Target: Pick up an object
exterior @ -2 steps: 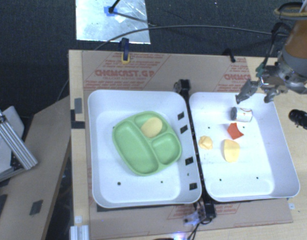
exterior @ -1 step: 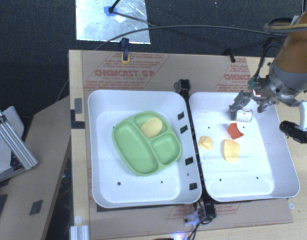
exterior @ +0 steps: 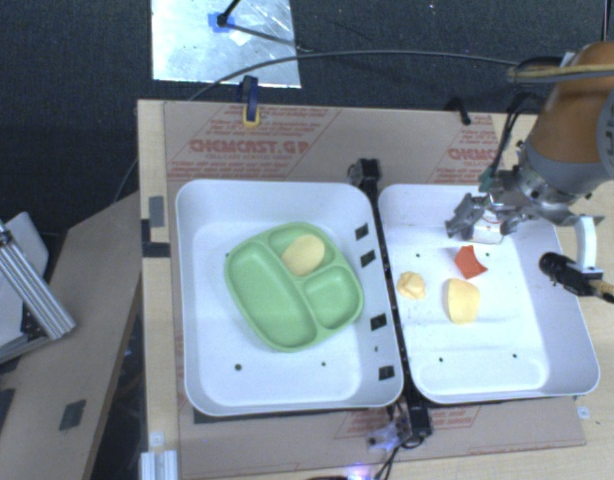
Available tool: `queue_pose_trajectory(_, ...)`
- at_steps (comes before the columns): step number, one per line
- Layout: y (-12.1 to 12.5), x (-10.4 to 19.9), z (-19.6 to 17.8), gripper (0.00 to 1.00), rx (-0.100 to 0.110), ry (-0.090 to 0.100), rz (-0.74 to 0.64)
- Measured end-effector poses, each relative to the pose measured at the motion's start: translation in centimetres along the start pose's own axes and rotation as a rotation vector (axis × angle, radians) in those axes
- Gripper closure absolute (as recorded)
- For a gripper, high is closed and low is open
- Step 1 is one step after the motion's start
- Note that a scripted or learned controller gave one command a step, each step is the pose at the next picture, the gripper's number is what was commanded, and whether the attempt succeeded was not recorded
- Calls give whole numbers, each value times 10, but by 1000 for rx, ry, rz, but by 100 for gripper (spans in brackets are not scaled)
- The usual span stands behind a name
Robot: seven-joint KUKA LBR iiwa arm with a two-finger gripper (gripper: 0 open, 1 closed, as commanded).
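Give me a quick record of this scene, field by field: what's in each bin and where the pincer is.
left bin: green divided plate, yellow food piece in its upper compartment
right bin: red piece, small yellow piece, larger yellow piece
pincer: over right bin's upper part, just above the red piece
held item: none visible

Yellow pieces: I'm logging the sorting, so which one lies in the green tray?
The yellow piece in the green tray's upper compartment; the other two lie in the right bin.
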State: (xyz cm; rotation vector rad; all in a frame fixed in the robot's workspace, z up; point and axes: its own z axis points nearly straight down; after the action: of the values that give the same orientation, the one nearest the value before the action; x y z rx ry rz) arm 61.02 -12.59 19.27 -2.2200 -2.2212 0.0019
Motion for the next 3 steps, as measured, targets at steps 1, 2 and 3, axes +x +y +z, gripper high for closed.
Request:
queue_pose_trajectory(1,-9,1,57,0,1,1,0)
queue_pose_trajectory(2,-7,1,43,100,-6,-1,0)
queue_pose_trajectory(3,4,-3,-13,100,-9,-2,-4)
